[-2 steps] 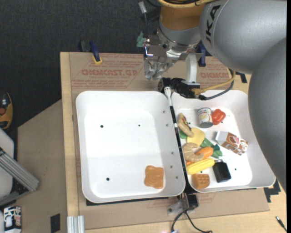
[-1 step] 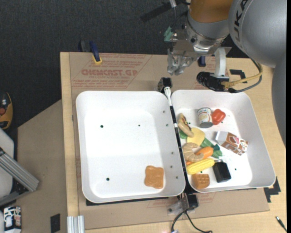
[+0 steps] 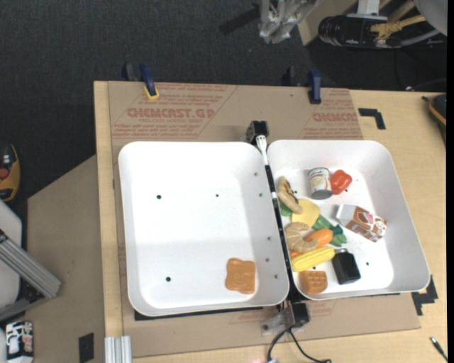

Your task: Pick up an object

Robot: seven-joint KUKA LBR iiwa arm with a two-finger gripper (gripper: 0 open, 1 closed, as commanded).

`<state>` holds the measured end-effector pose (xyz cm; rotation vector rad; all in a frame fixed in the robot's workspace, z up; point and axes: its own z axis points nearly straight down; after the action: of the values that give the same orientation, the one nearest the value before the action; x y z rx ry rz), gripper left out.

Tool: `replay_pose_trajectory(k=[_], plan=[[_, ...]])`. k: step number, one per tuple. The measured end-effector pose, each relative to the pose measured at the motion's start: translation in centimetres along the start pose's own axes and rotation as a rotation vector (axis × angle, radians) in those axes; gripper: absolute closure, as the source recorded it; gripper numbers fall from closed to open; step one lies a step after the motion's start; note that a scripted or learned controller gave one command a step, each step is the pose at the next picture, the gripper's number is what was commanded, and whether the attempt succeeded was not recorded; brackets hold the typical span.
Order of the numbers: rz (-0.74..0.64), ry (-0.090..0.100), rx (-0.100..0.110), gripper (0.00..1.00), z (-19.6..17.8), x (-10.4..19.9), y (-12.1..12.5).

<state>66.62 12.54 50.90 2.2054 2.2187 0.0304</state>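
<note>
Overhead, at the top edge and beyond the bench, a blurred pale-grey metal assembly [image 3: 281,20] hangs over the dark floor. It is probably the gripper, well apart from both bins. You cannot tell whether it is wide, narrow or holding anything.

Nearest candidates are in the right white plastic bin [image 3: 386,154], crowded against its left wall:
- small silver tin can [image 3: 319,182], upright, just beside a red pepper-shaped toy [image 3: 341,181]
- brown-and-white carton-like block [image 3: 362,222]
- black rectangular block [image 3: 346,268]
- yellow corn-like piece [image 3: 313,259] touching an orange carrot-shaped piece [image 3: 321,238]

Judgement: these look like light, stiff plastic play food with smooth, somewhat slippery skins. The pile pieces touch, so closing on one would likely nudge its neighbours. The can is rounded and may roll out of a pinch, so take it across its sides from above.

The cleaner target is the flat orange-brown toast-shaped piece [image 3: 240,275]. It lies alone near the front right corner of the left white plastic bin [image 3: 138,156]. It is probably light and rigid but low-lying. Pinch across its narrower width and expect little height to grip.

Hard to read:
- The overlapped pieces along the divider cannot be told apart.
- A second toast-like piece [image 3: 313,282] sits at the right bin's front rim, partly overlapped by the corn-like piece.
</note>
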Motion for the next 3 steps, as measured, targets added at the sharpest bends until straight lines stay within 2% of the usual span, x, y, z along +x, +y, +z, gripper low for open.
replay_pose_trajectory(k=[1, 2, 3], plan=[[0.004, -0.006, 0.035, 1.0, 12.8, 1.4, -0.4], [0.011, -0.006, 0.027, 1.0, 14.5, -3.8, -0.4], [-0.003, -0.003, 0.033, 1.0, 21.3, 5.3, -4.0]])
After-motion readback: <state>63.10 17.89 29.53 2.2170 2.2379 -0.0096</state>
